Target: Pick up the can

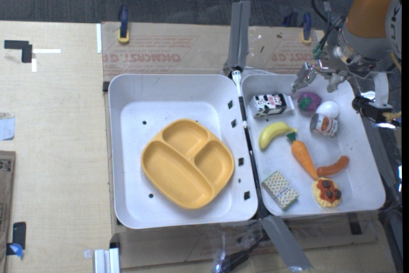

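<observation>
The can (326, 121) is small, with a white top and a red and white label. It stands in the right bin (374, 166), toward the back right. My gripper (318, 79) hangs over the back edge of that bin, up and slightly left of the can and apart from it. Its fingers (303, 78) are spread open with nothing between them. The arm's orange band (374, 6) rises at the top right.
Around the can lie a purple grape bunch (309, 101), a cow-print carton (269, 105), a banana (275, 133), a carrot (305, 158), a sausage (333, 167), a pizza slice (327, 192) and a cracker box (280, 189). A yellow divided plate (187, 163) sits in the left bin (128, 137).
</observation>
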`<action>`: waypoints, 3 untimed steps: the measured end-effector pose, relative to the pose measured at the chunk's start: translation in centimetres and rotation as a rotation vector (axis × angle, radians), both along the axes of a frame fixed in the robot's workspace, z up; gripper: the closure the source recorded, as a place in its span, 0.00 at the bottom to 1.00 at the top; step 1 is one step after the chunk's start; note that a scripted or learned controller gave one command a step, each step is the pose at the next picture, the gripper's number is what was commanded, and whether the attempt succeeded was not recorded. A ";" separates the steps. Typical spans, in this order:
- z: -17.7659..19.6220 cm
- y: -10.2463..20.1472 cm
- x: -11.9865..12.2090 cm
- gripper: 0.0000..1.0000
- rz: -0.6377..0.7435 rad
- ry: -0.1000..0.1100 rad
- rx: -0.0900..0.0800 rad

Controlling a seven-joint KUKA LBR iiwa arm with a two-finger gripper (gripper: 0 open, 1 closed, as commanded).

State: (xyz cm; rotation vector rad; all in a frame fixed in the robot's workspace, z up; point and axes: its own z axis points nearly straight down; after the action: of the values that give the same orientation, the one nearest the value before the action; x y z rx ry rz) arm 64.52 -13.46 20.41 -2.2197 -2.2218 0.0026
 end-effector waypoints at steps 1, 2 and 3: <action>-9.8 -5.7 -2.5 0.00 -0.129 -0.002 0.000; -11.2 -7.0 -6.4 0.00 -0.165 0.000 0.008; -11.2 -7.3 -10.4 0.00 -0.171 0.000 0.012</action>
State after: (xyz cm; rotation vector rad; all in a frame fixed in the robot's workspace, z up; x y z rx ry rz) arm 54.08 -20.74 9.24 -2.3946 -2.0191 -0.0110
